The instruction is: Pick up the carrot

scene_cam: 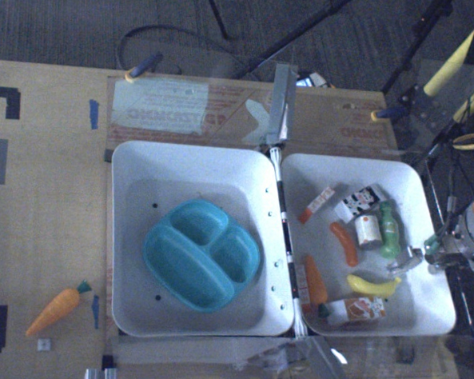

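The gripper (418, 260) hangs over the right edge of the right bin (434, 313), just beyond a banana (373, 284); whether it is open or closed cannot be told. One carrot (315, 282) lies along that bin's left wall, another carrot (54, 310) lies on the bench (35, 212), left of the left bin (130, 242)

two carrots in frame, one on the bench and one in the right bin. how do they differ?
The bench carrot lies outside both bins, on the wood at lower left; the bin carrot lies inside the right bin, against its left wall. The bench carrot points diagonally, green top at upper right; the bin carrot runs nearly straight up the view. The bench carrot looks paler orange and bigger. Both are orange and tapered.
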Motion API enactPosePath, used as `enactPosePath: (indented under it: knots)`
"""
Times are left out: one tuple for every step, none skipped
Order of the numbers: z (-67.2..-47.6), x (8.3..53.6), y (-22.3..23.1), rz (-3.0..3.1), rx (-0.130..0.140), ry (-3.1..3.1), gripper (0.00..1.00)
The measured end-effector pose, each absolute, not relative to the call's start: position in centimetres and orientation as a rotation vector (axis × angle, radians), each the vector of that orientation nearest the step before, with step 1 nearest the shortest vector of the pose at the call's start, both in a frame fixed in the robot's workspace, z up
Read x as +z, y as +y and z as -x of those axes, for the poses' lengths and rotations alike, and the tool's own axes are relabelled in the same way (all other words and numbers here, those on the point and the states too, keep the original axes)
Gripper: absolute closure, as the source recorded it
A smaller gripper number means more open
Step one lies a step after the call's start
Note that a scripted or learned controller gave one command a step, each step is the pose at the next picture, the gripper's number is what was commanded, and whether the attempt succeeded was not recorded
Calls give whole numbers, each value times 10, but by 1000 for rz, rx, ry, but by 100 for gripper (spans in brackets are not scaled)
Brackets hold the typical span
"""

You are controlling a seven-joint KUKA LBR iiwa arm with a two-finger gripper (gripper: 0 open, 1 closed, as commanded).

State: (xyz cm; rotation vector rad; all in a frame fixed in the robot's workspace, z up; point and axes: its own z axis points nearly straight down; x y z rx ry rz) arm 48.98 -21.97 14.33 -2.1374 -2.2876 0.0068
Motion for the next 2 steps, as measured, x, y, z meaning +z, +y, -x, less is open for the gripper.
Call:
enactPosePath:
  knots:
    - [-490,143,-220,2137,7,-2288,0]
    - [-490,143,-220,2137,7,-2288,0]
